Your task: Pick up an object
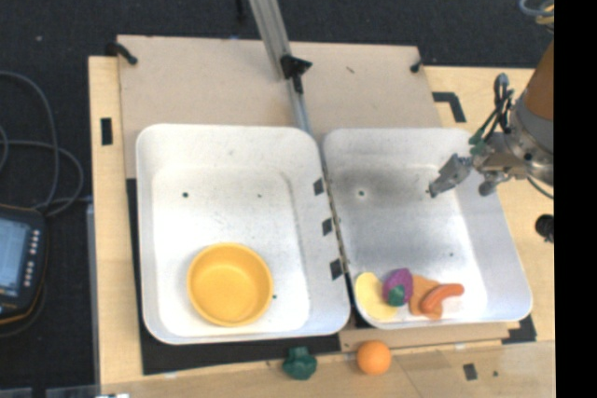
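Note:
My gripper [465, 181] hangs over the right side of the right bin [392, 200], reaching in from the right. Its two fingers stand apart, open, with nothing between them. A cluster of small toys lies in that bin's front edge, well below the gripper in the view: a pale yellow piece [366, 291], a purple object [399, 279] with a green bit [395, 296] against it, an orange wedge [423, 284] and an orange-red sausage-shaped piece [441, 295]. A yellow bowl [229, 283] sits in the front of the left bin [224, 172].
A small green object [299, 363] and an orange ball [373, 357] lie on the bench in front of the bins. A slanted metal post [270, 23] rises behind the gap between the bins. A handheld controller [17, 266] sits at far left.

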Available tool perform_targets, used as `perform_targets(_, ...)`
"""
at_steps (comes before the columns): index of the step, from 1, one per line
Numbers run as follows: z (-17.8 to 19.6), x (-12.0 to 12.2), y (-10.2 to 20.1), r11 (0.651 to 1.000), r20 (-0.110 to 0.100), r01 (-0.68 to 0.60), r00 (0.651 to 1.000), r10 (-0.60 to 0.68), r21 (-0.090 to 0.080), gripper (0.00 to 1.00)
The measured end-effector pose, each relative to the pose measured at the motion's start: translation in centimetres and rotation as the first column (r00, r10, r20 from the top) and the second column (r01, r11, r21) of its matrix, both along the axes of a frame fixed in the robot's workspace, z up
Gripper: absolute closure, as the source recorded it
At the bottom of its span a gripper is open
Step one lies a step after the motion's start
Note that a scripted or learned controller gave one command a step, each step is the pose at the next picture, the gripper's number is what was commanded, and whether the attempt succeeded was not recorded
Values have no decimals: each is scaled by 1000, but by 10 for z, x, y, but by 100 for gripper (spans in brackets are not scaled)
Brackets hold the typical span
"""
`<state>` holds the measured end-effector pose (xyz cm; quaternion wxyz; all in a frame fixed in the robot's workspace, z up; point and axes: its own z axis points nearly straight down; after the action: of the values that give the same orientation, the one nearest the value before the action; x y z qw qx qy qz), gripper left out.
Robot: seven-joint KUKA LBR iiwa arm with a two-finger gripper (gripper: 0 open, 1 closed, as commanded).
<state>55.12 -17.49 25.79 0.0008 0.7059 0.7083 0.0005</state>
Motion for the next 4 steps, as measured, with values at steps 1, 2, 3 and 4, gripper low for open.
perform_targets(1, 0, 0, 0, 1000, 0, 1, 1000, -1, 0, 0)
perform_targets(2, -63, -3, 0, 1000, -7, 4, 1000, -4, 0, 0)
perform_targets(3, -107, -6, -7, 1000, -5, 4, 1000, -4, -1, 0)
perform_targets(4, -157, -5, -8, 1000, 0, 5, 1000, -5, -1, 0)
